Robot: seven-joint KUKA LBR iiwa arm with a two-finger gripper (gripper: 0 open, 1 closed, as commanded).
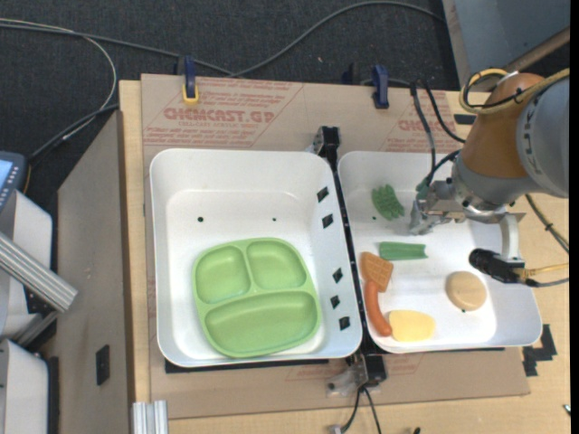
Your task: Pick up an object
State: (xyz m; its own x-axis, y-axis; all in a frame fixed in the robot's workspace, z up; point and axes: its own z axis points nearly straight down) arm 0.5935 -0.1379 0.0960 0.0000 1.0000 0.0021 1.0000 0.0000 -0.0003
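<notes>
Gripper: the gripper point(425, 213) hangs low in the right bin point(516, 333), toward its far side; whether it is spread or pressed together I cannot tell, since the wrist body hides the tips from this slant. Nothing can be seen held in it.

Nearest candidate: the ridged green piece point(388, 202) lies just to the left of the gripper and a touch farther back, apart from it by a narrow strip of white floor.

Its long axis: runs roughly from far to near, tilted slightly, so it lies alongside the gripper rather than across it.

Second candidate: the flat green strip point(402, 251) lies in front of the gripper and slightly left, near it; long axis left to right.

Farther candidates: the orange wedge point(377, 269), the red sausage point(375, 309) and the yellow piece point(412, 325) sit well in front and to the left; the tan round point(467, 290) sits in front and to the right.

Arm reach: 1 arm only, entering from the right, so every object in the right bin lies on its near side.

Judgement: a short shift left should bring the gripper over the ridged green piece.

Count, right bin: 6 loose objects, 1 of each kind.

Count, left bin point(172, 242): 1 green divided plate point(258, 295) with 3 compartments, well to the left of the gripper.

Count, bins: 2.
</notes>
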